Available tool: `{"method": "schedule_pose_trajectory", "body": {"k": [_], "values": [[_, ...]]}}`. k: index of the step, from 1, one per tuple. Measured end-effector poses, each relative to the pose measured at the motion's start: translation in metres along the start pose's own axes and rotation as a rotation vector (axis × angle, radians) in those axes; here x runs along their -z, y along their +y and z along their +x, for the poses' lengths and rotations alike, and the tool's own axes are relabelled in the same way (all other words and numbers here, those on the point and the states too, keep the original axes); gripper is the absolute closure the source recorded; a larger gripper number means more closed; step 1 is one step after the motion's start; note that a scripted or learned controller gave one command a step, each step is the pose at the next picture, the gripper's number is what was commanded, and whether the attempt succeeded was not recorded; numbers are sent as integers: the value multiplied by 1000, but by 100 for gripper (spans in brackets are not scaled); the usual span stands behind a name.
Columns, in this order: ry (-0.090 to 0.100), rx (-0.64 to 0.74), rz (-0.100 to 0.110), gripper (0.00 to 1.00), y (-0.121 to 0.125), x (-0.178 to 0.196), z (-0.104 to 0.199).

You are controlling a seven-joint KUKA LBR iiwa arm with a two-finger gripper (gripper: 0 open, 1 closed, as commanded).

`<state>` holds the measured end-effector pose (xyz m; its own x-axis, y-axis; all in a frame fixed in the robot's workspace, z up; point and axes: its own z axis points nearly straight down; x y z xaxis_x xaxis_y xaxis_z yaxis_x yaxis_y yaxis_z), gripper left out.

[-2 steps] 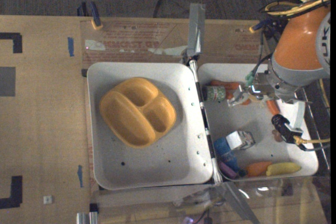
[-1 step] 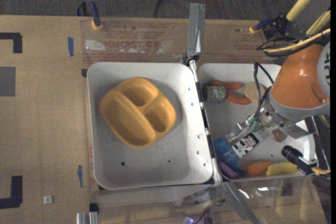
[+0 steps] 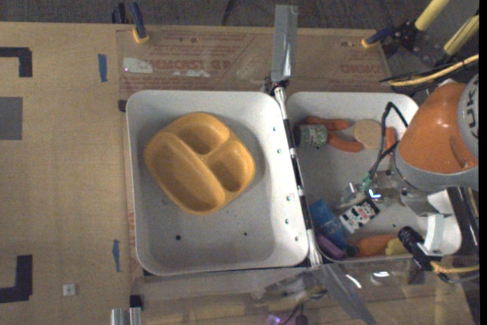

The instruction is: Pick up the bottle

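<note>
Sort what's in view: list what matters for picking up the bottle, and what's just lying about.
For the job:
bottle, blue, near the right bin's left wall
gripper, low in the right bin

Lying about:
yellow divided plate in the left bin
green can
carrot

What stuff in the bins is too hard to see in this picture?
- Pincer: the arm's orange band and wrist hang over it in the camera view, so open or shut is unclear.
- Right bin: its right side is hidden under the arm.
- Items at its lower end: crowded, blurred and small; which one is the bottle is unclear.
</note>
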<state>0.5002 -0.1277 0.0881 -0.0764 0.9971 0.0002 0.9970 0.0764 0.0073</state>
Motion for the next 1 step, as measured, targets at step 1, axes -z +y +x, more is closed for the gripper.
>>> {"method": "schedule_pose_trajectory", "body": {"k": [1], "values": [[-2,-246,0,0,-22,-1,-58]]}}
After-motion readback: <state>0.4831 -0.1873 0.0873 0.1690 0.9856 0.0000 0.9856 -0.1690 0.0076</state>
